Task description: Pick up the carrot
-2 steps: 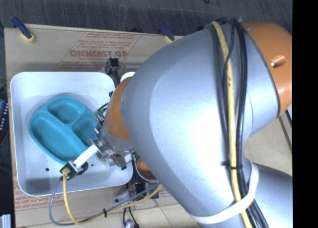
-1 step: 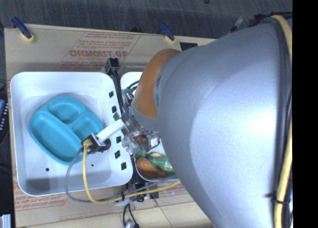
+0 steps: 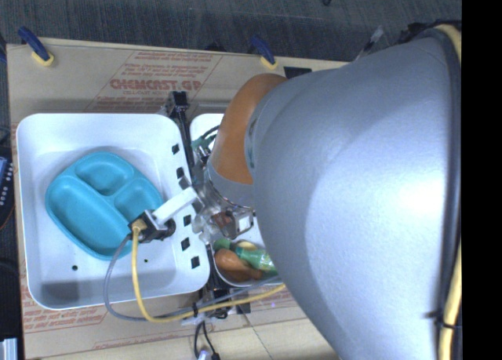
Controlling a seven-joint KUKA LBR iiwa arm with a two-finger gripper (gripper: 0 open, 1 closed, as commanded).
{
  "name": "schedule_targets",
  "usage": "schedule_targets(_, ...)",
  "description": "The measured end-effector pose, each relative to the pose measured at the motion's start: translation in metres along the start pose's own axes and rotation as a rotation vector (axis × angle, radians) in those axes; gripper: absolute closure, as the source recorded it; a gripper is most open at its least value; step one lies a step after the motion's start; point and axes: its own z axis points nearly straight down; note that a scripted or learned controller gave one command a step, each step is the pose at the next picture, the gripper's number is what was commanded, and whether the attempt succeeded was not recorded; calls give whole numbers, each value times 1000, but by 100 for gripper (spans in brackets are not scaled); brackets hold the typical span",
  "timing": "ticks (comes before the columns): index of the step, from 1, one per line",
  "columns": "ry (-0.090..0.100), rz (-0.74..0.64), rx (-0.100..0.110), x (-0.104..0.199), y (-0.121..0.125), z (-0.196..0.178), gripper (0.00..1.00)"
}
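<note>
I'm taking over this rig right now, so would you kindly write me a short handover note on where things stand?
Gripper: low over the near end of the right bin, mostly hidden by the arm.
Carrot: an orange piece beside something green in the right bin, just under the wrist; probably the carrot, partly covered.
Left bin: holds a blue divided plate.
Done: arm is over the right bin.
Left: no grasp visible; carrot not yet lifted.

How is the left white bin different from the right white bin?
The left bin is in plain sight, while the right bin is mostly hidden under the grey arm. The left bin holds a blue divided plate; the right bin holds a bowl with orange and green food in it. Both bins are white and shallow, side by side.
</note>
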Motion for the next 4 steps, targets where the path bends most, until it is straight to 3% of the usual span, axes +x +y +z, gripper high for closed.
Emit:
schedule_targets(1,2,-353,-10,7,30,3,100)
schedule_targets(2,2,-353,-9,7,30,3,0)
schedule_targets(3,5,-282,-9,62,47,8,0)
schedule_targets(4,2,-447,-7,25,49,0,0)
